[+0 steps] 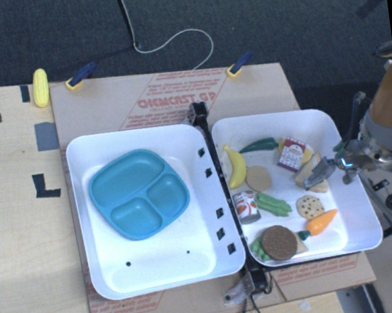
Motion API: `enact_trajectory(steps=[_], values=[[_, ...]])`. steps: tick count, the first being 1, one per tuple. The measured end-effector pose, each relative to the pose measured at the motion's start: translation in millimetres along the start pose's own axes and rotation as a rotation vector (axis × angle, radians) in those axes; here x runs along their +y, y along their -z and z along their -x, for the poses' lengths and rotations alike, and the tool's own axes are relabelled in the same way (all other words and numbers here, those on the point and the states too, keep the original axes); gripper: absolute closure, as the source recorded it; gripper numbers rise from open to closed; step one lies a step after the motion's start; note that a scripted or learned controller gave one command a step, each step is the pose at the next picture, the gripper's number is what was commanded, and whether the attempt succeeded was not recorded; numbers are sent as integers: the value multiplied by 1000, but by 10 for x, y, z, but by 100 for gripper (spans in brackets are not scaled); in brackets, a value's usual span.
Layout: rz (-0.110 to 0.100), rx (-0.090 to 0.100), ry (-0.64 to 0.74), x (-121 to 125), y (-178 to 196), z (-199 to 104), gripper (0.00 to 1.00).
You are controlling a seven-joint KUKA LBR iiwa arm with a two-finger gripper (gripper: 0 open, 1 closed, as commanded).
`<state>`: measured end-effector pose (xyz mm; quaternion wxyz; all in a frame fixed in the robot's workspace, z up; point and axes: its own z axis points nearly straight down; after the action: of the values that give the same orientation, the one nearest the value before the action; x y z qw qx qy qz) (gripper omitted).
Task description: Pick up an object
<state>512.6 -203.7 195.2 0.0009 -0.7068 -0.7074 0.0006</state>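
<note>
1. End effector (321, 171) sits low over the right side of the right bin (320, 120), arm coming in from the right edge. Fingers splayed apart, nothing clamped between them.
2. Directly at or under the fingertips: a tan, pale item (317, 185), type unclear. Touching or just above, can't tell.
3. Right bin contents, candidates for the pick:
   - banana (235, 165) along the left wall, next to the divider
   - green pepper (257, 145) near the top, right of the banana
   - red-and-white box (291, 155) right of the pepper, just left of the end effector
   - tan round disc (258, 178) touching the banana's lower end
   - small can (246, 207) below the disc
   - green pea pod (273, 203) just right of the can
   - cookie (309, 207) below the end effector
   - carrot (321, 222) just below the cookie, near the right wall
   - burger (278, 243) at the front wall
4. Left bin (87, 202) holds a blue compartment plate (139, 193), tilted, upper-left area.
5. Both bins rest on cardboard (167, 99) on the tabletop (13, 233). Yellow corn cob (41, 87) lies on the tabletop, well away from the bins, top left.
</note>
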Motion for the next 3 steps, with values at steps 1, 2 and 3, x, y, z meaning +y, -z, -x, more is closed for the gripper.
enact_trajectory(steps=[1, 2, 3], values=[[0, 0, 1, 3, 99, -6, 100], [12, 0, 11, 257, 1029, -840, 100], [1, 2, 10, 410, 997, -1689, 100]])
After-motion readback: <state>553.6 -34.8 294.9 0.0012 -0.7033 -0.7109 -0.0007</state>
